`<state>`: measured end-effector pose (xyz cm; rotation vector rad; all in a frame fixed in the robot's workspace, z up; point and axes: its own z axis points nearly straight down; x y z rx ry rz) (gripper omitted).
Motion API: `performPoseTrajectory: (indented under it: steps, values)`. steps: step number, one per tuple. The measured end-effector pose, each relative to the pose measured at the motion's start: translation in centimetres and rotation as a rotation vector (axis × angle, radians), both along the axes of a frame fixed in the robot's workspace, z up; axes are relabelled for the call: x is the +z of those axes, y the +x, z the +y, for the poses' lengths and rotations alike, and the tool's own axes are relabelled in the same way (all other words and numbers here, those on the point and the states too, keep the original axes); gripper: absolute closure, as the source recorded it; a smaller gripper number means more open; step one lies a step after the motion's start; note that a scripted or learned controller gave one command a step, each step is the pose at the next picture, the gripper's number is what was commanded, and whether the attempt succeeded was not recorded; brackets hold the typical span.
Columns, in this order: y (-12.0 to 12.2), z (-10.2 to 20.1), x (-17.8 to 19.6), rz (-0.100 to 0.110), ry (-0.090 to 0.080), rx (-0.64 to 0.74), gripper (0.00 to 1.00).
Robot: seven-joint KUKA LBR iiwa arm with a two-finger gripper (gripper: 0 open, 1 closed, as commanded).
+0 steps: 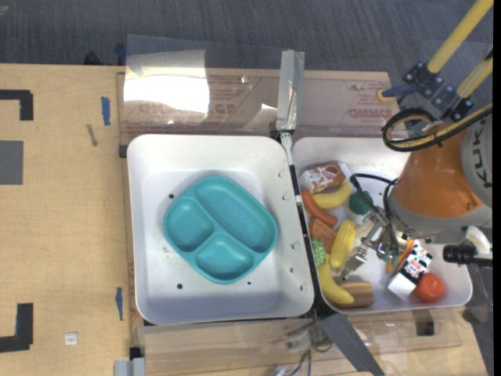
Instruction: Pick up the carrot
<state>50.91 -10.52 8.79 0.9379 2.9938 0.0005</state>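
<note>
The carrot (322, 229), a short orange piece with a green tuft at its near end, lies on the left side of the right bin (454, 302). It is wedged between a reddish sausage (312, 204) and a yellow corn cob (343, 242). My gripper (362, 246) is low in that bin, just right of the corn cob and about a hand's width right of the carrot. It looks open, with nothing between its fingers. The grey arm with its orange band (434, 186) covers the bin's right middle.
Around the carrot lie a banana (332, 197), a second banana (336, 289), a brown bun (361, 292), a green piece (361, 204), a snack packet (324, 175), a white box (409, 271) and a tomato (430, 287). The left bin (149, 210) holds a teal divided plate (221, 227).
</note>
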Motion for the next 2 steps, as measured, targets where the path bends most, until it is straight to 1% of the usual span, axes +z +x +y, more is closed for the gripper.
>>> performPoseTrajectory:
  steps: [1, 2]
  values:
    - [5.8, -0.7, 0.0, -0.004, -0.001, 0.002, 0.00]
    - [1.4, -4.1, 0.0, 0.000, -0.001, 0.037, 0.00]
